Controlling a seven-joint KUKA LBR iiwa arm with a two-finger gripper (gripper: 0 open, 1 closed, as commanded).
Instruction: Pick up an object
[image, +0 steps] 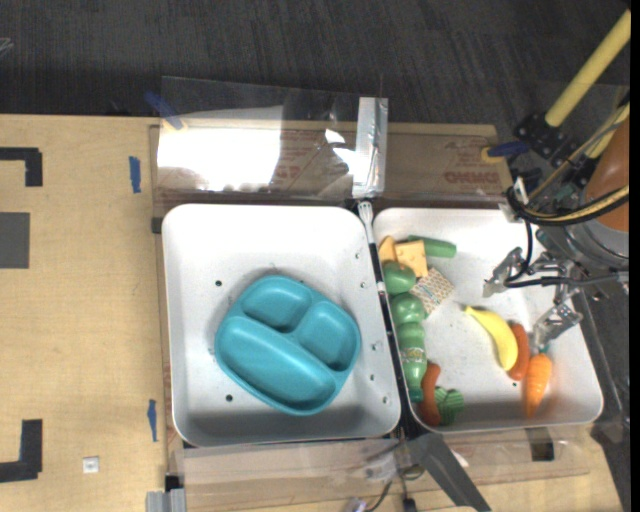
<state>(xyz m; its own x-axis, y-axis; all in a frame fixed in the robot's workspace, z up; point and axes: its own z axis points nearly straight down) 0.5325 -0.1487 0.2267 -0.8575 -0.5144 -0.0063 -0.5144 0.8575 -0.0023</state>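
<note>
- Your gripper (532, 292) hangs over the right bin (470, 222), its two fingers spread wide and holding nothing.
- Just beneath and between those fingers lies a yellow banana (497, 333), touching an orange carrot (537, 381) near the bin's right wall.
- Green toy vegetables (408, 320) line the right bin's left wall.
- A teal divided plate (288, 342) sits in the left bin (190, 250).
- You can expect the banana to be light, stiff and rather slippery plastic; grip it across its narrow middle.
</note>
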